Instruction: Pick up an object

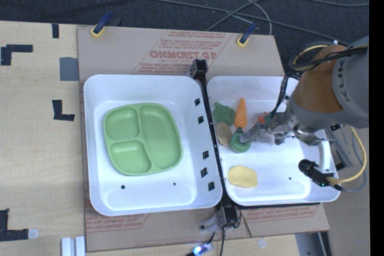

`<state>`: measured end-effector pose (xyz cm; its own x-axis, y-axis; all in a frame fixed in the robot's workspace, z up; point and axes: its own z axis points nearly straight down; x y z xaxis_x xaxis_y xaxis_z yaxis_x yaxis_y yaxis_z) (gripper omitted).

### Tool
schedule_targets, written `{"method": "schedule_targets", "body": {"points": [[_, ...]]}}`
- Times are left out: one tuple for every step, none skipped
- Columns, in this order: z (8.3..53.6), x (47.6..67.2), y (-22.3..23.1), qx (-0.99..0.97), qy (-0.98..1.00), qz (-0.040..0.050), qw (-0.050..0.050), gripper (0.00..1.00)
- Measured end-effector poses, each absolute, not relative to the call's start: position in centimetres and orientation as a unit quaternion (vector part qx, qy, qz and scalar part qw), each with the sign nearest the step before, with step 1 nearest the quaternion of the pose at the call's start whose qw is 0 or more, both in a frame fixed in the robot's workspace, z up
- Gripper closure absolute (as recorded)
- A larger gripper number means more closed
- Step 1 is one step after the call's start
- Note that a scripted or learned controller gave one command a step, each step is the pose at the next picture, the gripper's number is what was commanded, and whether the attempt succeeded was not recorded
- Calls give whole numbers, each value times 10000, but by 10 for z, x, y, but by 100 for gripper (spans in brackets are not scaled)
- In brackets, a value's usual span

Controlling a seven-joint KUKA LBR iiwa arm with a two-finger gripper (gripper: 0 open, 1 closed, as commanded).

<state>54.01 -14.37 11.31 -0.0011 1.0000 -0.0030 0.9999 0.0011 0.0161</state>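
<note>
Down on the desk (36, 129) sit two white bins side by side. The left bin (96, 189) holds a green plate (143, 138) with three sections. The plate lies flat near the middle of its bin.

The right bin (282, 189) holds the small things. An orange carrot (240, 113) lies in the upper left part of this bin. Its long side runs almost straight up and down in the view, with the thin tip pointing to the far side of the bin and the fat end pointing toward the near side. A dark green leafy piece (224, 112) lies just beside the carrot, on its left. Below that is a pale tan piece (224, 134), close to the wall between the bins. A small round green thing (240, 143) sits right under the fat end of the carrot. A yellow lump (243, 176) lies by itself lower down, apart from the others, with its long side going left to right.

The grey arm with its orange band (321, 90) reaches in from the right. The jaws (251, 135) are low in the right bin, pointing left at the round green thing and right next to it. I cannot tell how wide the jaws stand, or if they have hold of anything.
</note>
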Motion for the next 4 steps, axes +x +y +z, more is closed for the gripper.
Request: {"method": "schedule_targets", "body": {"points": [[126,544,-141,7062,7080,94,65,100],[188,546,-147,7067,7076,8,22,100],[230,549,-147,7066,7076,8,15,100],[283,550,-147,7065,7077,12,23,100]]}}
